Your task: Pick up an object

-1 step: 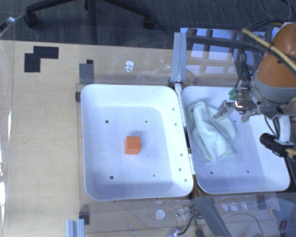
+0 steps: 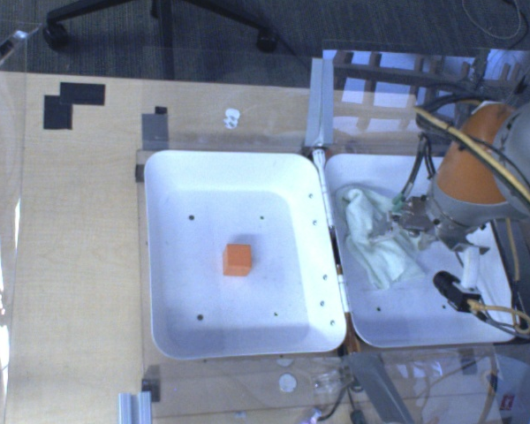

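On the left, bench: a pale wooden bench top with a black L-shaped mark near its far left corner.

Left bin: a shallow white bin with rounded corners; it touches the right bin along a shared edge.

Orange block: a small orange cube sits flat, a little left of the left bin's middle, well apart from every wall. It looks stiff, light and square-sided, so a pinch across two opposite flat faces should hold it without slipping.

Right bin: a second shallow white bin holds a crumpled cloth.

Cloth: a pale white-green cloth lies bunched in the left half of the right bin. It looks soft and limp; a raised fold would be the place to pinch, and it would likely sag and drag.

Arm: the grey arm with its orange band reaches in from the right, over the right bin.

Gripper: the gripper hangs at the cloth's right edge; whether it is released, clenched or grasping cloth cannot be told from this angle.
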Controlling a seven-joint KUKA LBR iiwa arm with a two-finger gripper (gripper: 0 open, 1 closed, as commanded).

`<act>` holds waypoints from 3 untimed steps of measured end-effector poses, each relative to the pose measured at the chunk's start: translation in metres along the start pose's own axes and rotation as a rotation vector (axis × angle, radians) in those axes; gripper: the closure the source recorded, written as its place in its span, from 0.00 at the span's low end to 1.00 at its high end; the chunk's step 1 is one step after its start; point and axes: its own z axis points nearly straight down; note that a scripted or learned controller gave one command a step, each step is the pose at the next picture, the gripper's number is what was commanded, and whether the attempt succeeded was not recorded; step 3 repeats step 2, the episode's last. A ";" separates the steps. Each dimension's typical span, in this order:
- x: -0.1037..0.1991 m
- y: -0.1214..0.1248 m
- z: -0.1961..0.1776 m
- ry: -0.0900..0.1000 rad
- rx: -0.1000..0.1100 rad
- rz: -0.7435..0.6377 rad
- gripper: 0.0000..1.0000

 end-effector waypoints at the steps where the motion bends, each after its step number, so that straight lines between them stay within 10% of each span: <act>1: 0.002 0.002 -0.011 0.002 -0.003 -0.001 1.00; 2: 0.056 0.071 -0.095 -0.001 0.012 -0.042 1.00; 3: 0.056 0.071 -0.095 -0.001 0.012 -0.042 1.00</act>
